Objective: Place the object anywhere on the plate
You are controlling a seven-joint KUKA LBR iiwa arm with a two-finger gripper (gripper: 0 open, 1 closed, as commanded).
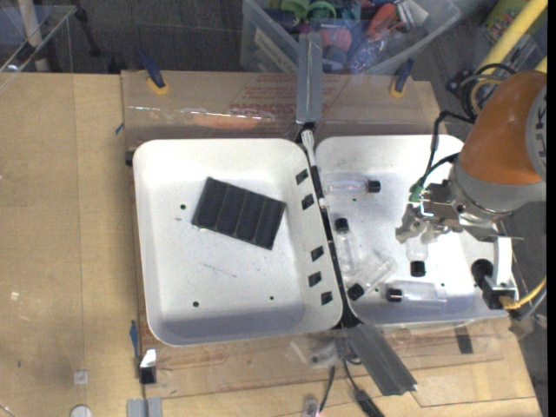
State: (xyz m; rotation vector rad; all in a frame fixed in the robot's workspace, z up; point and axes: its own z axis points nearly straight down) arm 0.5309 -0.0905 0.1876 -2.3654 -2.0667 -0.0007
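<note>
Nearest the lens, a grey metal bracket juts out from under the seam where the two bins meet, resting on the wooden table that stretches away to the left. On that table sits the left white bin, and in it lies the plate, a dark, ridged rectangular slab set flat and slightly askew, toward the bin's back half with bare white floor all round it. Nothing rests on the plate. Between the bins runs a raised divider with a row of small black clips along its edge, and behind it, past the table's far edge, stands a clear crate of colourful toys. The right white bin holds the clear vials, each with a black cap: one lies near the back wall, one just beside the divider, and others are scattered along the front wall, some overlapping so that their outlines are hard to separate. All of them are in the right bin, well apart from the plate. The tool hangs low over the right half of this bin, close above a black-capped vial on the floor; whether it is open or closed cannot be told from here, and no vial is visibly gripped. Behind it the arm's orange band fills the right edge.
</note>
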